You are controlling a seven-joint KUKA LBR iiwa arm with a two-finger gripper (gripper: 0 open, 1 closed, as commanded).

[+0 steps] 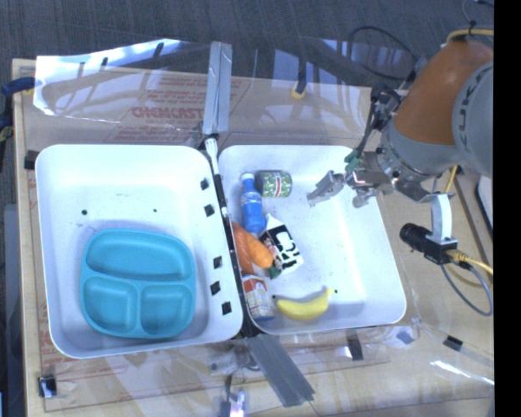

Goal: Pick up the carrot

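While hanging over the upper right part of the right bin (378, 259), gripper (340, 191) spread open, fingers (324, 188) apart with nothing between them, well clear of the items below. Reaching in from the right on a grey arm (469, 102) with an orange band (434, 94) above the wrist.

Carrot (253, 248) lying along the left wall of the right bin, orange body slanted, green end toward the lower right, well apart from the gripper. Just above it, touching or nearly so, a blue bottle (253, 208) with a white cap. Beside the bottle's top, a green can (274, 183) on its side. Against the carrot's right, a black and white box (286, 247). Below the carrot, a red and white packet (259, 295), and just right of that a yellow banana (304, 306) near the bin's lower edge.

Over in the left bin (61, 172), a teal divided tray (139, 282) toward the lower half.
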